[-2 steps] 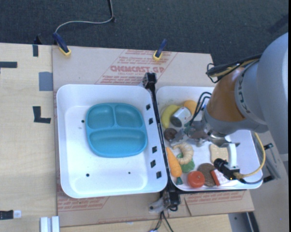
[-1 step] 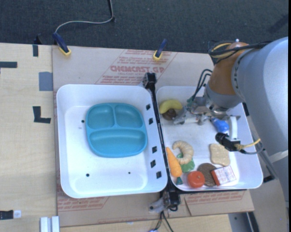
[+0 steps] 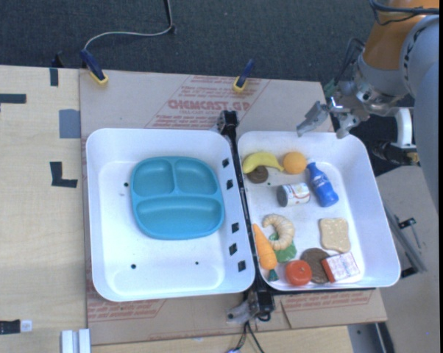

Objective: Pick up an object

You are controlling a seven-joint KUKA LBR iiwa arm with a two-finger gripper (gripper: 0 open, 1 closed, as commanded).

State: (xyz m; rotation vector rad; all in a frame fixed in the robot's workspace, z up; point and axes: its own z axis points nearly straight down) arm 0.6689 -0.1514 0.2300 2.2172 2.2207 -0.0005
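Observation:
My gripper (image 3: 326,122) hangs above the far rim of the right bin (image 3: 376,197), open, with nothing between its two grey fingers (image 3: 310,120). Below it in that bin lie a banana (image 3: 260,160), an orange (image 3: 295,162), a blue bottle (image 3: 322,184) and a small can (image 3: 293,194). Nearer the front are a croissant (image 3: 282,229), a carrot (image 3: 264,247), a slice of toast (image 3: 335,234), a tomato (image 3: 299,272), a brown cookie (image 3: 313,259) and a red-and-white box (image 3: 342,266).
The left bin (image 3: 104,219) holds a blue divided plate (image 3: 177,197). Both bins rest on a cardboard sheet (image 3: 199,105) fixed with yellow-and-blue clamps (image 3: 95,66). A black cable (image 3: 144,31) runs along the dark floor behind.

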